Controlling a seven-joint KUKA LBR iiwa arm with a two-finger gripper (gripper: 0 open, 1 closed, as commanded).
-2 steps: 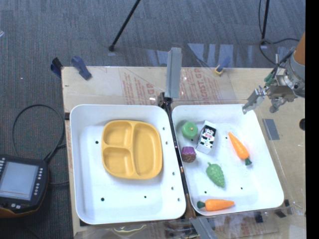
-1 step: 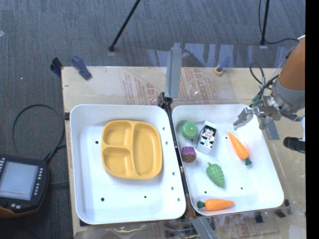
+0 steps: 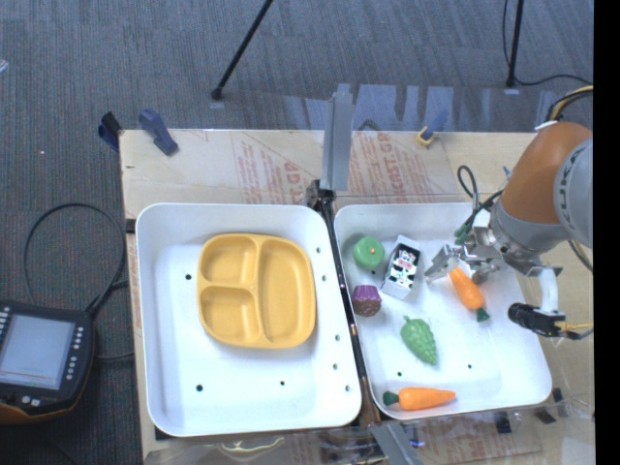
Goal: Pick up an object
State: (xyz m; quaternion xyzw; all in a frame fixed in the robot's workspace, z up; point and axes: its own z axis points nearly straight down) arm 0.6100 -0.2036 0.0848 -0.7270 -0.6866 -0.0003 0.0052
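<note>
Where the right bin (image 3: pixel 523 381) holds the toys, one carrot (image 3: pixel 466 290) lies between the gripper's (image 3: pixel 463 267) spread fingers; second carrot (image 3: pixel 420 397), green apple (image 3: pixel 368 251), cow-print carton (image 3: pixel 401 267), purple piece (image 3: pixel 366 300). Left bin (image 3: pixel 165 356): yellow divided tray (image 3: pixel 258 290).

Lying in the left shallow white bin (image 3: pixel 165 376), a yellow three-compartment plastic tray (image 3: pixel 257 290); off the bench's left edge on grey carpet, a teach pendant with a grey screen (image 3: pixel 39 356) and looping black cable (image 3: pixel 58 250); between the bins' far ends, an upright grey metal post (image 3: pixel 337 143).
</note>
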